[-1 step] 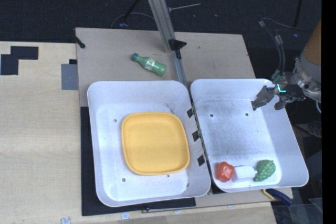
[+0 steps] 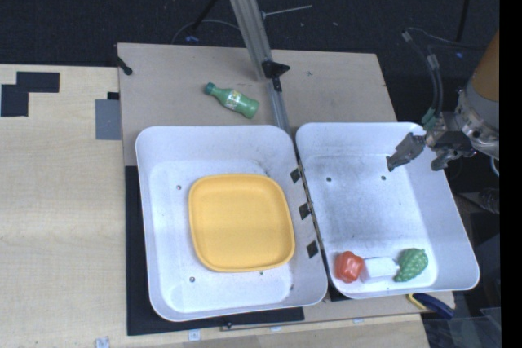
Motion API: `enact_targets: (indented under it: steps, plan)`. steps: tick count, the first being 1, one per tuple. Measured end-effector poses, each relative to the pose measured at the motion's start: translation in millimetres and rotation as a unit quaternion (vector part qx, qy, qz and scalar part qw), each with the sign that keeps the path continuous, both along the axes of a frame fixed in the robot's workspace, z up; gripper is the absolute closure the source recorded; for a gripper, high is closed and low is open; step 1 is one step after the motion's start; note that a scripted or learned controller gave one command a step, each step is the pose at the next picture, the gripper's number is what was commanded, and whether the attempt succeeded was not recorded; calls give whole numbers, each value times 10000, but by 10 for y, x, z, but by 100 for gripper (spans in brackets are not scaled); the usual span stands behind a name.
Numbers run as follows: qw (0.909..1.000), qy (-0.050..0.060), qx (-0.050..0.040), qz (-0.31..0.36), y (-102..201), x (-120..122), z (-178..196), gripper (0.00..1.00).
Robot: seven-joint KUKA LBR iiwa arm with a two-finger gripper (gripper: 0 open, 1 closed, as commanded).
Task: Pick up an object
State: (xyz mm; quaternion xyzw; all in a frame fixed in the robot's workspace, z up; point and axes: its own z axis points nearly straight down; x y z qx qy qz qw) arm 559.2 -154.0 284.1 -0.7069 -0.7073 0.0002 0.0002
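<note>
Bench point(image 2: 342, 85): tan board
On it: left bin point(image 2: 159, 175), right bin point(image 2: 440, 208), green bottle point(image 2: 232, 99), metal rail point(image 2: 253, 12)

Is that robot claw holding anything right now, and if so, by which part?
No, nothing is held. The gripper hangs open over the far right corner of the right bin, with nothing between its fingers. The toys lie at the bin's near edge.

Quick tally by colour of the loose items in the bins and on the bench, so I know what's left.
Yellow: 1, plate
Red: 1, small object
White: 1, small block
Green: 2, lumpy object and bottle
Total: 5
</note>
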Motion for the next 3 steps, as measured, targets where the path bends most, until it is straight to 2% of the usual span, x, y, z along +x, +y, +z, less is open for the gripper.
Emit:
enact_targets:
  steps: [1,2,3]
  plan:
    - [10000,18,3,8,57,-7,-435,0]
    - [10000,25,5,5,115,53,-1023,0]
    - [10000,19,4,2,149,-31,-1488,0]
